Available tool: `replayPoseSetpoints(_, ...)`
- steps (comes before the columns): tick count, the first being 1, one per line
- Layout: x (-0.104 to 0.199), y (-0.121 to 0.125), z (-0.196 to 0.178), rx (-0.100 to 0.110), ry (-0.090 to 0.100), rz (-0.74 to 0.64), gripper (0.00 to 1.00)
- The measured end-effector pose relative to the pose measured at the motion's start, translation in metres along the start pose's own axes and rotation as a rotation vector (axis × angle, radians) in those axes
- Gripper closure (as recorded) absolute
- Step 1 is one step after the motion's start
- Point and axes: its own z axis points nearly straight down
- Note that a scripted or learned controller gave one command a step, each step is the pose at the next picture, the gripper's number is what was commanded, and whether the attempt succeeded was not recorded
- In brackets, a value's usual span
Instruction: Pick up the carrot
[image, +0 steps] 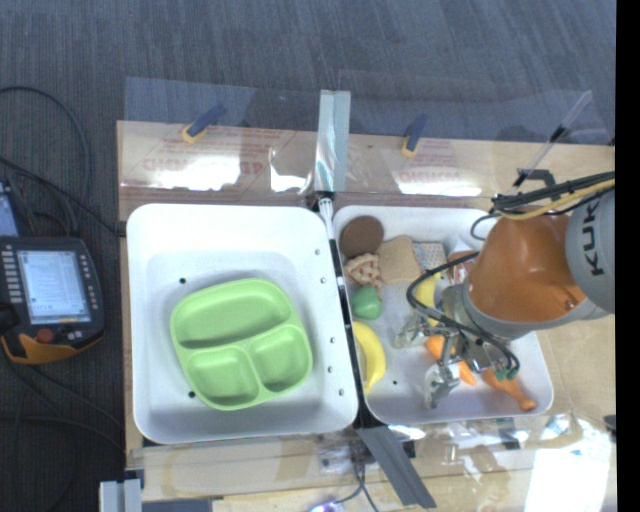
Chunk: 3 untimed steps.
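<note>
Carrot (512, 389) pieces are lying just beside the end effector (447, 375), touching or nearly so; I cannot tell its grip state. Closing squarely across the orange body, clear of the banana (370, 355), is looking wisest. Farther off, the green tray (240, 342) is sitting in the other bin on the surface (230, 160).

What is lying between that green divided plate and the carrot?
In the camera view, the bins' rims and a yellow banana lie between the green plate and the carrot, then white bin floor.
</note>
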Motion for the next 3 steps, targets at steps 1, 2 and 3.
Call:
replayPoseSetpoints(1, -0.002, 0.0, -0.01, 0.002, -0.005, -0.001, 1.0)
replayPoseSetpoints(2, -0.038, 0.045, -0.144, 0.0, -0.005, -0.083, 1.0)
replayPoseSetpoints(3, -0.025, 0.02, -0.061, -0.007, 0.012, -0.31, 1.0)
